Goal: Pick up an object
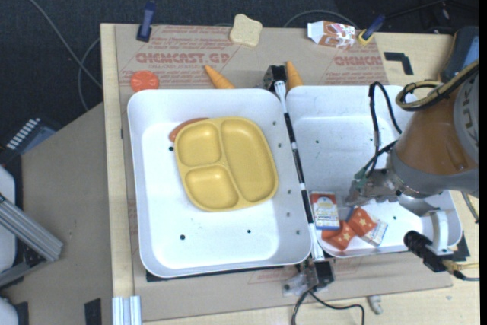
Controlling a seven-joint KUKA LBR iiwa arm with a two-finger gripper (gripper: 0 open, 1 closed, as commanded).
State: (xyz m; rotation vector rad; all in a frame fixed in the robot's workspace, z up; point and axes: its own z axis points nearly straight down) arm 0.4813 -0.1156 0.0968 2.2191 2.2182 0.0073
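In the front left corner of the right bin [342, 125] lies a cluster of small packages. It holds a little box with a blue and orange label [326, 211], a red-orange packet [361, 223] and another orange packet [338, 239] on a white wrapper. My gripper [364, 189] hangs low over this bin, just above and right of the packages, at the end of the orange-banded arm [430, 152]. I see nothing held in it.
The left bin [152, 186] holds a yellow divided plate [225, 162] with a red thing [179, 130] poking out beneath its far left edge. On the bench behind the bins lie a beige bread-shaped piece [245, 30], two orange carrots [218, 78], an orange disc [143, 80] and a small carton [332, 33].
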